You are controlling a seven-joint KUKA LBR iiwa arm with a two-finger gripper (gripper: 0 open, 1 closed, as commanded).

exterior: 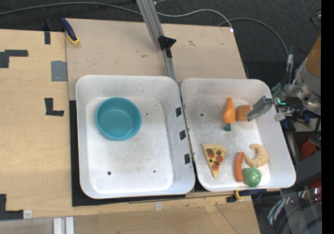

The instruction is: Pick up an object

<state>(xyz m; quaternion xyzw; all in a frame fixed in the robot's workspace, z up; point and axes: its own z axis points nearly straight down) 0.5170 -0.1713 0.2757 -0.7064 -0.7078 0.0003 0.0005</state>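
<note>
Grey tool (259, 107) hovers beside the orange carrot (229, 110) in right bin (271, 139).

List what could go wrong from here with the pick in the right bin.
1. The claw sits right beside the brown piece, which lies close against the carrot; closing here may nudge or catch both.
2. The croissant, sausage and green piece lie bunched together, so a grab there could slip or scatter them.
</note>
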